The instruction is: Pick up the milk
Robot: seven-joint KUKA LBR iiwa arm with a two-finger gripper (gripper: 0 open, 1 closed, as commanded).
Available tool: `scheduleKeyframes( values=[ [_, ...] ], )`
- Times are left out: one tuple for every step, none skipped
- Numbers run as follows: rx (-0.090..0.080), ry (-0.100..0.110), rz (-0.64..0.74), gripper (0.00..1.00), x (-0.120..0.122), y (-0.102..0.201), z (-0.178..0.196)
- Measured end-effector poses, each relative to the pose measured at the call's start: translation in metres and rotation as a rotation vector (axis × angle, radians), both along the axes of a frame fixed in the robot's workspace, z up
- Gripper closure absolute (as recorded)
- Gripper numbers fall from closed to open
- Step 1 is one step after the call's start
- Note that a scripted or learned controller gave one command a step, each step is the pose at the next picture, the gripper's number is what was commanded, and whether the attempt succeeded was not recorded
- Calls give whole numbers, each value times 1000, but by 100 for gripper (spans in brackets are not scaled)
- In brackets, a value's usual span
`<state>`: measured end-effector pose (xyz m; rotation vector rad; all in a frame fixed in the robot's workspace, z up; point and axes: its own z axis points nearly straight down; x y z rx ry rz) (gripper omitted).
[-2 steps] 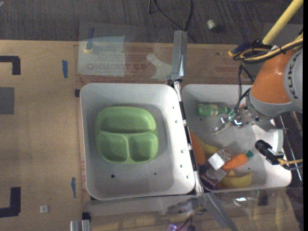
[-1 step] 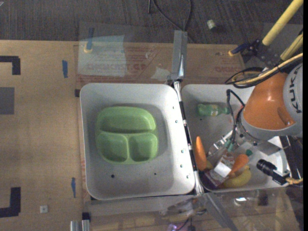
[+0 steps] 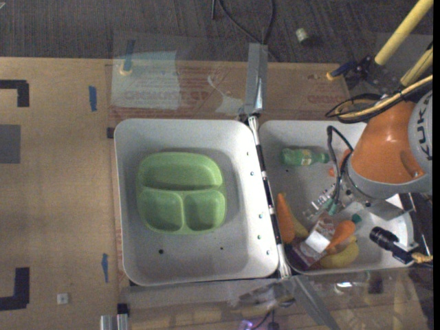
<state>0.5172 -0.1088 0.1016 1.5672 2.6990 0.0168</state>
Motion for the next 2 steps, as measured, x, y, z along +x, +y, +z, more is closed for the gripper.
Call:
scheduleKeyframes(
  values=[
    [5, 20, -456, 100, 69, -3, 106],
    [5, 21, -455, 0, 69, -2, 106]
  ],
)
